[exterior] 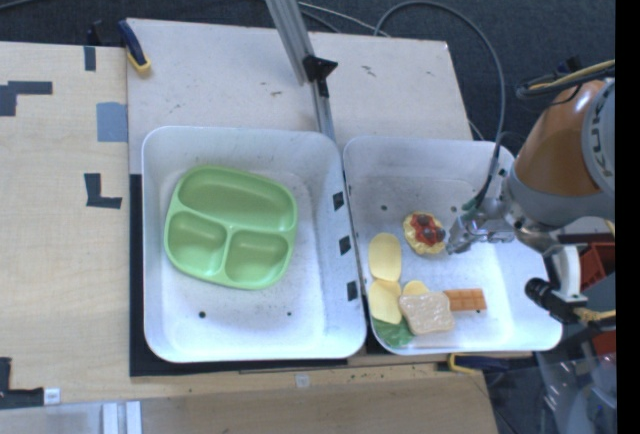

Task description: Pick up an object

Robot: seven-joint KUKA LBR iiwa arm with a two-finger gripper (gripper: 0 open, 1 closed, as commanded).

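Reaching in over the right bin point(500, 322), the hand point(462, 234) hangs just beside the small round pizza piece point(424, 232), though whether it is spread or pressed together I cannot tell.

The arm point(570, 157) is running off the right edge; the gripper point(466, 234) is blurring (finger gap unreadable).

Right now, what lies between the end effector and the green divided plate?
In the camera view, the pizza-like toy sits beside the end effector; then bare right bin floor and the bins' adjoining walls before the green plate.
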